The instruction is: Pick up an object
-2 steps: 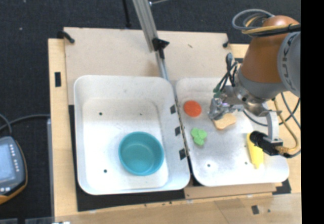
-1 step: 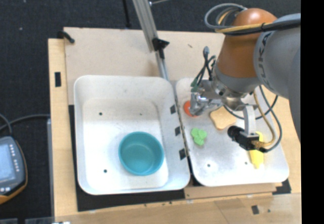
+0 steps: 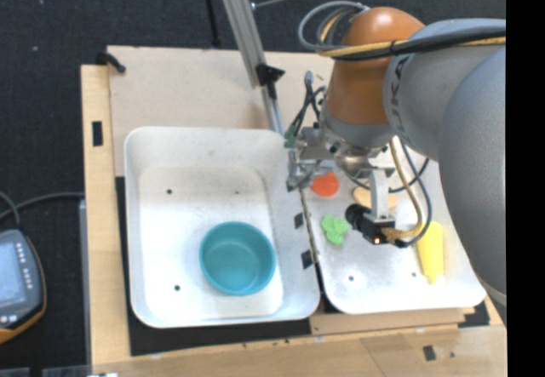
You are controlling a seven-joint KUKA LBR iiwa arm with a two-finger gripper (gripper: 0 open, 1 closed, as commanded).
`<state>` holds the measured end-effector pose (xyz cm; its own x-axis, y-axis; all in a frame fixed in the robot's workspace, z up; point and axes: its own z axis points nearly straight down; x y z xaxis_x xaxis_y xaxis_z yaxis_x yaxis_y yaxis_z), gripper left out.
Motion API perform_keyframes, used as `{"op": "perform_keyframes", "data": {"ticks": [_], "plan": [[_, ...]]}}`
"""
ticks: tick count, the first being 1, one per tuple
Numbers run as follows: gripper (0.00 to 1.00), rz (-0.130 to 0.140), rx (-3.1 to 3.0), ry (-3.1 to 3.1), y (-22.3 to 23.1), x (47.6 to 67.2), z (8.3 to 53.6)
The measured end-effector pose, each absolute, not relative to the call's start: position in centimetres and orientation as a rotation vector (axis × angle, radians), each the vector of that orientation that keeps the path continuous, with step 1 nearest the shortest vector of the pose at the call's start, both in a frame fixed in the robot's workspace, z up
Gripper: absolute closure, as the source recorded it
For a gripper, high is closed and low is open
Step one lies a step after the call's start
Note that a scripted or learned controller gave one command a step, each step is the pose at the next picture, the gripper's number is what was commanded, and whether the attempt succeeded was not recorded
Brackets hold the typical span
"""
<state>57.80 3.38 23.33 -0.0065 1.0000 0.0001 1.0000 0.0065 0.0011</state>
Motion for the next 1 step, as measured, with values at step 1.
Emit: {"op": "perform_keyframes", "data": {"ticks": [1], "plan": [[1.00,0.004,2.214,2.228,7.46,60.47,23.71]]}}
